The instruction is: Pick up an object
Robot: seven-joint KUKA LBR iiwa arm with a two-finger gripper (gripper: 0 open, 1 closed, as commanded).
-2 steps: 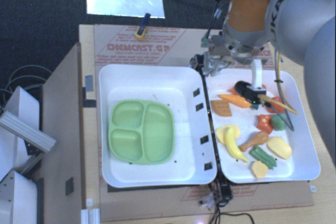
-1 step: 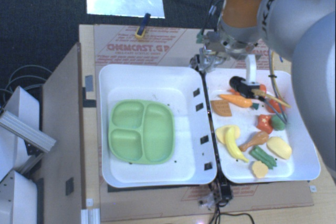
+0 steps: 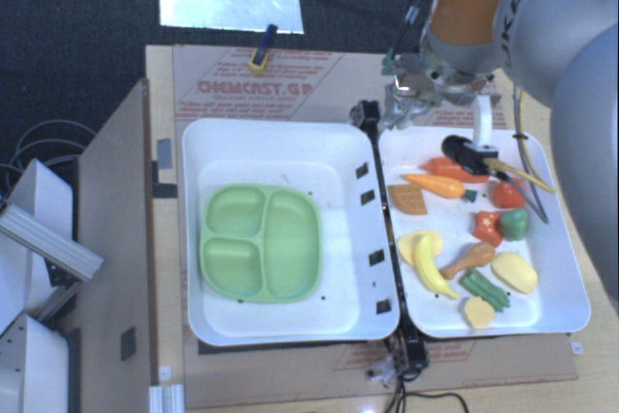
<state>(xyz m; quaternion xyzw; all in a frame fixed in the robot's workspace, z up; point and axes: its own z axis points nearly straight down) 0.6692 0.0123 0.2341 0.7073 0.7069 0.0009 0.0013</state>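
Carrot (image 3: 435, 185) in right bin (image 3: 571, 305), "CHEMCAST" printed on cardboard (image 3: 253, 88)

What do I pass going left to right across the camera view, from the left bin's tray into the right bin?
Green divided tray → brown cracker-like square → yellow banana → red pepper → yellow lemon-like piece.

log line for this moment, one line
arm: over right bin's far edge | gripper: nothing visibly held | toy food: in right bin | green tray: left bin
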